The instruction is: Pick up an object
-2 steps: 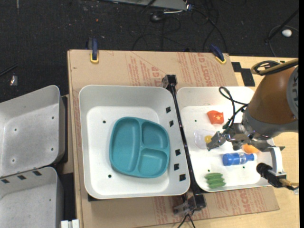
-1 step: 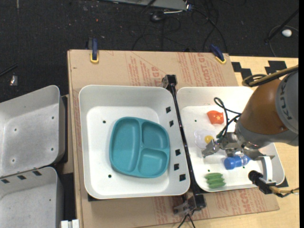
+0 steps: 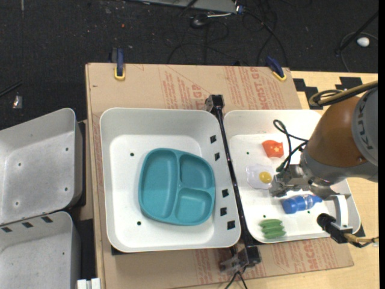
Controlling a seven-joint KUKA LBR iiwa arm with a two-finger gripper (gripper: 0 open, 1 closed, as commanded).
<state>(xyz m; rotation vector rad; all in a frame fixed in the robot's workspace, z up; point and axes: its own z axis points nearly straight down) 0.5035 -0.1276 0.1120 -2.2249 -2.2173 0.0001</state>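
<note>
The arm comes in from the right over the right bin; its gripper hangs low in the middle of that bin, and whether it is open or closed I cannot tell, for the wrist hides its tip; nothing can be seen held in it. Four small things lie around it: a blue bottle just on its near side, touching or almost touching it; a yellow ball on a pale dish just to its left; an orange block farther off, toward the far side; a green ridged piece near the bin's near wall. The blue bottle seems the likeliest thing to pick, being closest; it lies nearer and slightly right of the gripper, its long axis running left to right with a slight tilt, so I judge a grasp would have to close across that axis, from far to near. The left bin holds a teal divided plate, well apart from the gripper.
</note>
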